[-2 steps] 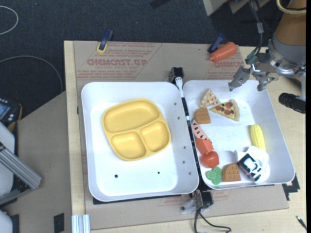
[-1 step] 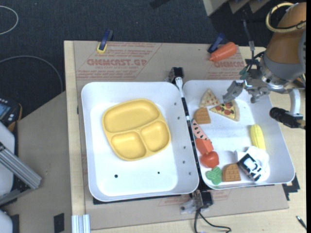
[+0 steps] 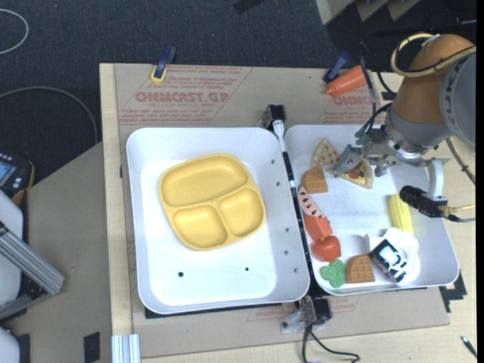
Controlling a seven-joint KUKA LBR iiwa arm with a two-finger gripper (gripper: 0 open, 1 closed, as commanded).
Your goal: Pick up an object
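Camera view runs from the left bin (image 3: 144, 225), which bears a yellow divided plate (image 3: 212, 200), to the right bin (image 3: 442, 267), crowded with toy food. Along the right bin's left side lie an orange wedge (image 3: 314, 180), a watermelon slice (image 3: 305, 202), a red pepper-like piece (image 3: 324, 239), a green piece (image 3: 332, 274) and a small waffle (image 3: 361, 269). Farther right sit a pizza-like slice (image 3: 325, 154), a black-and-white object (image 3: 391, 259) and a yellow corn cob (image 3: 400, 212), its long axis running toward and away from the camera. The gripper (image 3: 361, 162) hangs over the bin's far middle, above a small reddish-yellow piece (image 3: 358, 175). Whether its fingers are spread or closed I cannot tell, and nothing visibly sits between them. That reddish-yellow piece is the likeliest target: it lies just beneath and slightly nearside of the claw, so the pick probably needs a short descent rather than any sideways travel.
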